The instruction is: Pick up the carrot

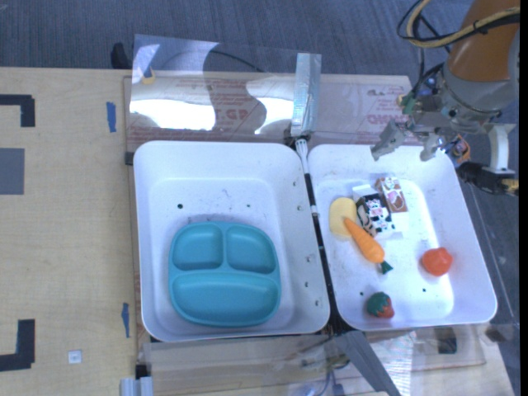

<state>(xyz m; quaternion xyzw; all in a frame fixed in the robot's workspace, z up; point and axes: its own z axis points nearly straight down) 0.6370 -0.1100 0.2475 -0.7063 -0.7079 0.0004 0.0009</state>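
**Desk:** Where's your claw right now?

**Me:** My gripper (407,143) hangs over the back edge of the right bin (470,304), fingers spread apart with nothing between them. I'd call it open and empty.

**Desk:** And the carrot?

**Me:** The carrot (365,239) lies flat on the right bin's floor, pointing diagonally, well forward of my gripper. Its upper end touches a yellow piece (341,217) and it sits just beside a cow-patterned carton (374,214).

**Desk:** So how far along are we?

**Me:** Barely started, as I judge it. Nothing is grasped. I've got to bring the gripper over the carrot, descend, close and lift, so that's all left to do.

**Desk:** Give me a count.

**Me:** Two white bins. In the right one: one carrot, one yellow piece, one cow-patterned carton, one small red-and-white box (393,195), one orange tomato-like fruit (436,261), one strawberry (379,305). In the left bin (157,167): one teal divided plate (223,273).
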